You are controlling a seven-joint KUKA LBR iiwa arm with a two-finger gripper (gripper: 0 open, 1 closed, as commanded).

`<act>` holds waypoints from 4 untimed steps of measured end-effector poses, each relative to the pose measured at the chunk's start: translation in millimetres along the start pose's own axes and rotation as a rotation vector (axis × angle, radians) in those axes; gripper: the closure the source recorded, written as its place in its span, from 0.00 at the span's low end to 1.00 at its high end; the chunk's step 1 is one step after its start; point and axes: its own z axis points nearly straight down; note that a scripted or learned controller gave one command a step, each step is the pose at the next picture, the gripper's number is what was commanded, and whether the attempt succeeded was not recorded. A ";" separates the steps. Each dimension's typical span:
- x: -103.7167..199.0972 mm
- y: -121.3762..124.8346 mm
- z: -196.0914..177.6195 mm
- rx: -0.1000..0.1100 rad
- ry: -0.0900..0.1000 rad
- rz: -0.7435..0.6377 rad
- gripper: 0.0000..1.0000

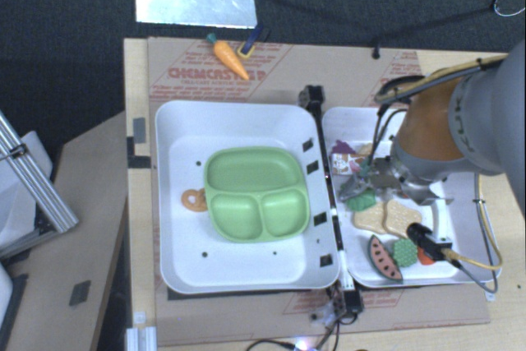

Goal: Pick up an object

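Gripper [371,181] low in right bin [345,123], over toy pile; grip state cannot tell. Watermelon slice [384,257] at 5 o'clock of it. Green tray [253,193] in left bin [177,201].

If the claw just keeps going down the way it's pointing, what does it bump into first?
Probably the dark green toy in the right bin, since the claw hangs right above it. The slice of bread lies just beside it. From this slanted view the height is hard to judge, so that is a guess.
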 end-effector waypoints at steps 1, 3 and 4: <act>-0.5 1.7 -13.2 -0.006 -0.001 0.000 1.00; -9.0 2.1 -133.2 -0.012 -0.003 -0.003 1.00; -9.0 3.0 -143.2 -0.007 -0.002 -0.003 1.00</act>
